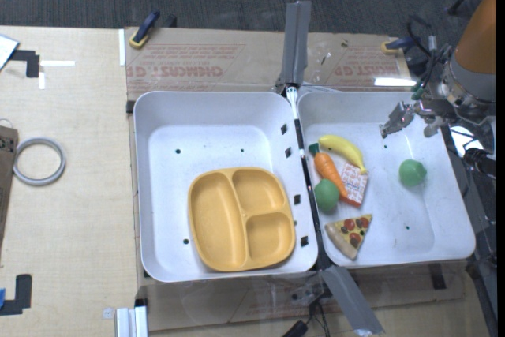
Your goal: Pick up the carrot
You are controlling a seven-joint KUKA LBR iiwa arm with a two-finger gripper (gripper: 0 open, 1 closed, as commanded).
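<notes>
The orange carrot (328, 170) with a green top lies in the right bin near its left wall, slanting down to the right. It rests between a yellow banana (343, 149) above and a green lime (327, 196) below. My gripper (409, 117) hovers over the upper right part of the right bin, well to the right of the carrot. Its fingers stand open with nothing between them.
A red and white packet (355, 184) lies beside the carrot, and a pizza slice (349, 234) is near the bin's front. A green ball (412, 173) sits to the right. The left bin (158, 170) holds a yellow divided plate (241, 217). A tape roll (36, 162) lies on the bench at left.
</notes>
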